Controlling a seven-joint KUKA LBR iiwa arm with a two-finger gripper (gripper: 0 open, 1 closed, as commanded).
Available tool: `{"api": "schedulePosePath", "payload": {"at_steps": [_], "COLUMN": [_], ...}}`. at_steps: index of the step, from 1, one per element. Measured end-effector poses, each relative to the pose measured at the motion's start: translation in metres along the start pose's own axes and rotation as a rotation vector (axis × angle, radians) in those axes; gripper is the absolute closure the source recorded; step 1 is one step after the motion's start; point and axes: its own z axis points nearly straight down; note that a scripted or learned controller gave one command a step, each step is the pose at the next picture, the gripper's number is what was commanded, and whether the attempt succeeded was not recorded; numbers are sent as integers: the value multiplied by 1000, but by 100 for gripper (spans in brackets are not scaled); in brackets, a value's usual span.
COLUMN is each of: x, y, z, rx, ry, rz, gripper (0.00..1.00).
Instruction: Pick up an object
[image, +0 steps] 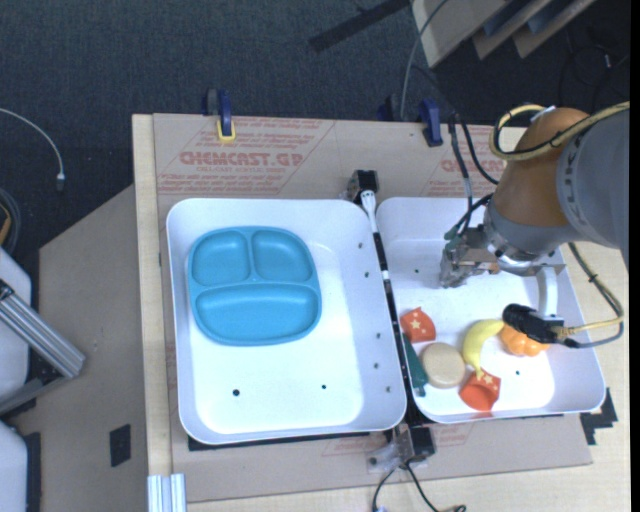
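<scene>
Red toy (481, 389) below gripper (461, 266)

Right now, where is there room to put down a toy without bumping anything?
The left bin has bare white floor right of the blue divided plate and along its near edge. The right bin is bare at its far left corner. It is crowded near the front: banana, orange, red pieces and a tan round piece, with the gripper above.
</scene>
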Motion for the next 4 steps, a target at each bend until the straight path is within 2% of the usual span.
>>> {"api": "schedulePosePath", "payload": {"at_steps": [1, 2, 3, 4], "x": [7, 8, 8, 62], "y": [9, 8, 9, 3], "z": [-56, -120, -127, -117], "rx": [-7, -9, -3, 3], "ry": [-1, -2, -1, 2], "rz": [-3, -2, -2, -5], "gripper": [100, 100, 100, 100]}}
